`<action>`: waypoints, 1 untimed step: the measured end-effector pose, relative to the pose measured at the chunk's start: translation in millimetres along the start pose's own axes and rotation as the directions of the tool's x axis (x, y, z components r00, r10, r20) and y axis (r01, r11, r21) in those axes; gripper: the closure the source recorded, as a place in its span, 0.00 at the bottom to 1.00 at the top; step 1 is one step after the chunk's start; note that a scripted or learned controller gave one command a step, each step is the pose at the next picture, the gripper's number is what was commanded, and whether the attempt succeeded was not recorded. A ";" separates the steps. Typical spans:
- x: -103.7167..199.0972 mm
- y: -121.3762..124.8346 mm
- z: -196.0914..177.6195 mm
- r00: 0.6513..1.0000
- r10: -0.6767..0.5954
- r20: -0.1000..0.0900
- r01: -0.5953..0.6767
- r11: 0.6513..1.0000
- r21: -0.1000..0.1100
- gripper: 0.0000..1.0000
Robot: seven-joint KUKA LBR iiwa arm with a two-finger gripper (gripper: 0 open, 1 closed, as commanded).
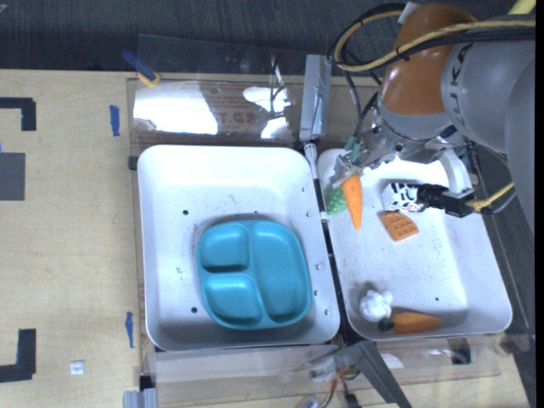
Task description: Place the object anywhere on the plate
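2 white bins sit side by side; the left bin [161, 185] holds a blue divided plate [252, 272]. Over the right bin [476, 270], the gripper [350, 172] is clamped on a toy carrot [352, 201], which hangs near the bins' shared wall.

Grey arm [497, 83], orange band, yellow cables

A single fixed camera looked down on the bench from above at a slant, far enough back to take in both white bins: the left bin [161, 172] holding the blue divided plate [252, 272], and the right bin [476, 270]. The grey and orange arm [450, 66] entered from the upper right of the view.
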State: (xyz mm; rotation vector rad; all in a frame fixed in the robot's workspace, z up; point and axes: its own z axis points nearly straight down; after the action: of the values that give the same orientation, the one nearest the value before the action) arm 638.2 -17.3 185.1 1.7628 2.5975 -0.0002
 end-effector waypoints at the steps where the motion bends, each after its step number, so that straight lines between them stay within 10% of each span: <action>1: 65.1 -47.0 0.4 0.997 0.072 -0.003 -0.072 0.997 0.002 1.00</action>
State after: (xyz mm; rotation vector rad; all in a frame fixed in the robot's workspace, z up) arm 570.5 25.8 184.5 1.8580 2.5352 -0.0001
